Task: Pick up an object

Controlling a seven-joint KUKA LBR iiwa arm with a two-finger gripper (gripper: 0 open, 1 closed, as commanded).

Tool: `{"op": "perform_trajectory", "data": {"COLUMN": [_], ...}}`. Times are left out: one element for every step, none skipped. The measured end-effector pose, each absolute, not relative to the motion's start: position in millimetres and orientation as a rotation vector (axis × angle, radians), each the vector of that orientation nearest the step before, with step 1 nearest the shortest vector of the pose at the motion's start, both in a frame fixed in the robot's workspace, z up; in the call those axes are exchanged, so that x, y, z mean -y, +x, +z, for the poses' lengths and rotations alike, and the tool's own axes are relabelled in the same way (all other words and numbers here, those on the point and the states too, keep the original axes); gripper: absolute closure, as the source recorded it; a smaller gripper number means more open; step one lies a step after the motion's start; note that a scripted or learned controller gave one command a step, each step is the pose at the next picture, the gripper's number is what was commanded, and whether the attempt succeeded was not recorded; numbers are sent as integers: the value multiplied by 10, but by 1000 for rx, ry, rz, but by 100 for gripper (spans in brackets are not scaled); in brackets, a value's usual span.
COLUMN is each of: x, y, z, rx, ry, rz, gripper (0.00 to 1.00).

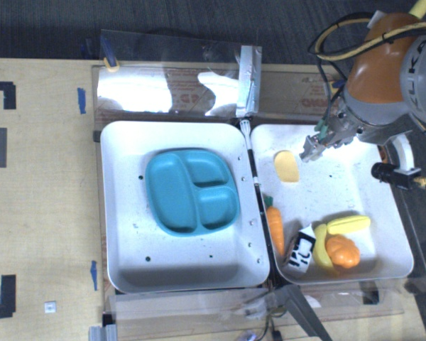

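The grey arm with its orange band (383,55) reaches in from the right and hangs over the far part of the right bin (355,172). Its pincer (314,148) sits low above the white floor of that bin, close to the far-left corner. Whether the pincer is released or clenched cannot be told from this slanted view; nothing is seen between its tips.

Just beside the pincer, to its left and slightly nearer the camera, lies a pale yellow piece (287,166) on the bin floor. It appears to be apart from the pincer, though the gap is small.

Along the left wall of the right bin lies an orange carrot (275,231), lengthwise against the divider. Near the front of the same bin rests a small black-and-white box (302,251), tilted, just beside a yellow holder (346,227) that carries a round orange object (342,251). These three crowd together and seem to touch, well apart from the pincer.

The left bin (121,190) holds a blue divided tray (192,190), lying flat near its middle, with one large compartment and two smaller ones.

Both bins stand side by side on the wooden table (35,190). Behind them lies a shiny clear sheet (163,91) with a strip of silver tape (248,80).
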State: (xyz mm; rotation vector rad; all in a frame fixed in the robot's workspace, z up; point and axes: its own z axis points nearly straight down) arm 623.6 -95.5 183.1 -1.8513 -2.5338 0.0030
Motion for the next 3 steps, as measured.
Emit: {"op": "perform_trajectory", "data": {"x": [1695, 1675, 797], "y": [6340, 6340, 6174], "z": [2317, 2299, 1831], "rx": [2419, 2419, 2245], "ry": [-2016, -2011, -2190], "rz": [-2, -2, 2], "gripper": [100, 0, 0]}}
